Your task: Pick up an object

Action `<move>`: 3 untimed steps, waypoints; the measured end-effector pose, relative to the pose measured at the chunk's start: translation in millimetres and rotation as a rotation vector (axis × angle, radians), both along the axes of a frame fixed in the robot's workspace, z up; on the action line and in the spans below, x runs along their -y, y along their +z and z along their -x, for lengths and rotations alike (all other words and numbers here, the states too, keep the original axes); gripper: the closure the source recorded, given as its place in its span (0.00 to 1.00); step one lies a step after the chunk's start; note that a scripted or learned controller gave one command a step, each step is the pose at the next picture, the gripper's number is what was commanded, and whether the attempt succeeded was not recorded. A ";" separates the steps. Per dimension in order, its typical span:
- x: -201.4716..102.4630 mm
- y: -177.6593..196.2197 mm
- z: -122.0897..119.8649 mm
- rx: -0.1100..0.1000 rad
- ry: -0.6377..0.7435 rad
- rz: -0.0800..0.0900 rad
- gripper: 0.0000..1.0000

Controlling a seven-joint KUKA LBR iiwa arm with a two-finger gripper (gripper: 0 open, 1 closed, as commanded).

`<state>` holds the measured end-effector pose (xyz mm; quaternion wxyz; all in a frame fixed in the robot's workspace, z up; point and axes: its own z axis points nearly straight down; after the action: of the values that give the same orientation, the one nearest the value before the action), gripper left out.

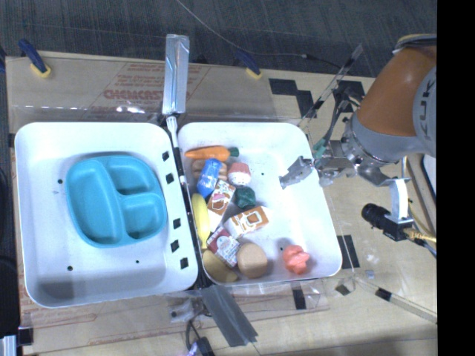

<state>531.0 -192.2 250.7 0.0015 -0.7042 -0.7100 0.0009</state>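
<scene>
The right bin [312, 213] holds a cluster of toy foods along its left side: an orange carrot [208, 153], a blue bottle [208, 178], a yellow banana [200, 218], a dark green piece [245, 196], a small carton [250, 219], a tan potato-like piece [252, 258] and a pink piece [296, 259]. My gripper [295, 173] hangs over the right part of that bin, apart from the pile, with nothing seen between its fingers. Its fingertips point left.
The left bin [37, 258] holds a blue divided tray [116, 198]. A metal divider bar [175, 73] stands between the bins at the back. The arm's orange band [393, 87] and cables sit at the right, over the bench.
</scene>
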 end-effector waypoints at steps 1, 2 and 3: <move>-26.4 -101.9 22.1 -0.007 0.113 -0.002 0.00; -31.6 -127.6 -93.1 0.004 0.380 0.001 0.00; -69.7 -149.4 -125.3 0.007 0.554 0.001 0.00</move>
<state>656.3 -122.5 101.2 -0.0016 -0.4833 -0.8755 -0.0007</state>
